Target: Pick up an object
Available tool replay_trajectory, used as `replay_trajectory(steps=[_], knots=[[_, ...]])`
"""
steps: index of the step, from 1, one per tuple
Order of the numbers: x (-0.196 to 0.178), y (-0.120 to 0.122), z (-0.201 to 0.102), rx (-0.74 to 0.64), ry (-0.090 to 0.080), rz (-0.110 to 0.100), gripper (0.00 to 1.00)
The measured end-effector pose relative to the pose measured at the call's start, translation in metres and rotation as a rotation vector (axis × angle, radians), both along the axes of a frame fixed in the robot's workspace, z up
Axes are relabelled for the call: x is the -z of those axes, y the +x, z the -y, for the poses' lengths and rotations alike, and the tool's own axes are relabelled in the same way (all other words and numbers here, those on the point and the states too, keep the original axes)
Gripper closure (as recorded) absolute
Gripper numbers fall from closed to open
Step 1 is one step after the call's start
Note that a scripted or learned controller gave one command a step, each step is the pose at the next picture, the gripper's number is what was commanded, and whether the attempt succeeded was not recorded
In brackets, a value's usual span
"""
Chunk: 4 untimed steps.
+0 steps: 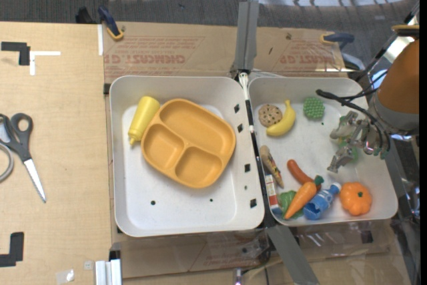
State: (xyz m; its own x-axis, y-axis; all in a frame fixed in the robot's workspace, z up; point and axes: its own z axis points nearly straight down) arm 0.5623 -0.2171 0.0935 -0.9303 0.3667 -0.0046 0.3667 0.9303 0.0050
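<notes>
Objects for the pick lie mostly in the right bin (387, 210): a cookie (269, 115) touching a toy banana (285, 121) near the bin's far left corner, and a green bumpy toy (313, 108) just beside them toward the far wall. Along the left wall lies a slim brown and red piece (271, 165). Near the front wall, a red sausage-like toy (299, 172) lies just behind a toy carrot (301, 198), which rests against a green piece (287, 199) on one side and a small blue bottle (322, 202) on the other. A toy pumpkin (355, 199) sits in the front right corner.

The end effector (349, 142) hangs over the right part of this bin, above bare white floor between the green bumpy toy and the pumpkin, apart from both. Its metal fingers are cluttered with cables, so I cannot tell how far apart they stand; nothing is seen between them. The arm's orange band (403, 80) shows at the right edge.

The left bin (127, 210) holds a yellow divided plate (189, 141), with a yellow bottle (142, 118) touching its left rim. On the wooden bench (60, 210) to the left lie scissors (25, 150).
</notes>
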Motion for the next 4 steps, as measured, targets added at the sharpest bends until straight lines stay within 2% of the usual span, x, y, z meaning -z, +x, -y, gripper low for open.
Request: replay_trajectory(steps=[1, 2, 3, 4], knots=[[0.001, -0.002, -0.081, -0.136, -0.003, -0.003, 0.0], [0.002, -0.055, -0.115, -0.186, -0.004, -0.004, 0.0], [0.001, -0.013, -0.09, 0.027, -0.004, -0.002, 0.0], [-0.001, 0.079, -0.087, 0.011, -0.005, 0.001, 0.0]])
